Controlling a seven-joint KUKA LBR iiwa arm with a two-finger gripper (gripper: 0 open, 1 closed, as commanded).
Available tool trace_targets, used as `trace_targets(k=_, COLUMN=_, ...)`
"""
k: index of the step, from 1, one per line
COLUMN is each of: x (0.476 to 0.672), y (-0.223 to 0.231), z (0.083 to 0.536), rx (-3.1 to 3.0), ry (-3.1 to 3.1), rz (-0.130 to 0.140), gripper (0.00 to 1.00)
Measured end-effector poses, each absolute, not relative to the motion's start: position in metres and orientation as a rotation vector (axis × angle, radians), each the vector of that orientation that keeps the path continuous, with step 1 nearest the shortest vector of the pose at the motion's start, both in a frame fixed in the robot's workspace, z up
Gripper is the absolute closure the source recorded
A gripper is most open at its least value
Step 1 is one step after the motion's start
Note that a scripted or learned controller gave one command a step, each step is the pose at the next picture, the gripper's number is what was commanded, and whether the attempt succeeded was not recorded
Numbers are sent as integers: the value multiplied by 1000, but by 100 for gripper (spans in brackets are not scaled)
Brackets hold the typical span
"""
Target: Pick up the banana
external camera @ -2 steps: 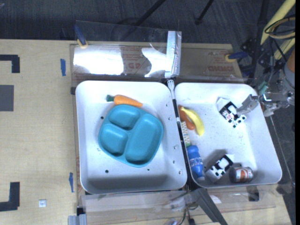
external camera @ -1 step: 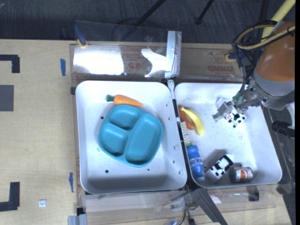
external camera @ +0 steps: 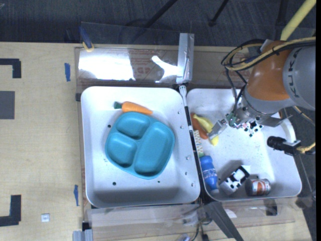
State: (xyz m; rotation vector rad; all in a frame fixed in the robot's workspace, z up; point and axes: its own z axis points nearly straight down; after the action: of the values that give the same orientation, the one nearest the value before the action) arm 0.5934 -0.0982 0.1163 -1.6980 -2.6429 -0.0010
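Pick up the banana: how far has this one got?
Approach looks done: the hand is down in the right bin at the banana. Whether it has gripped cannot be told. Left: the lift; the banana seems to lie on the bin floor by the left wall.

Legible text: one item only. Arm point(external camera: 296, 74), grey housing at the frame's right edge: large dark letters, partly cut off by the edge, reading roughly "KU", in keeping with the KUKA brand.

Other printed surfaces, none readable:
- Blue bottle point(external camera: 208, 173), right bin: pale label, print too small to make out.
- Can point(external camera: 258, 187), right bin: red-and-white label, wording blurred.
- Black-and-white box point(external camera: 234, 178), beside the can: dot pattern, no characters discernible.
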Motion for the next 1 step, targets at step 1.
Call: trace_targets(k=1, x=614, y=-104, z=87, rx=-1189, ry=-2914, rz=-4, gripper=0)
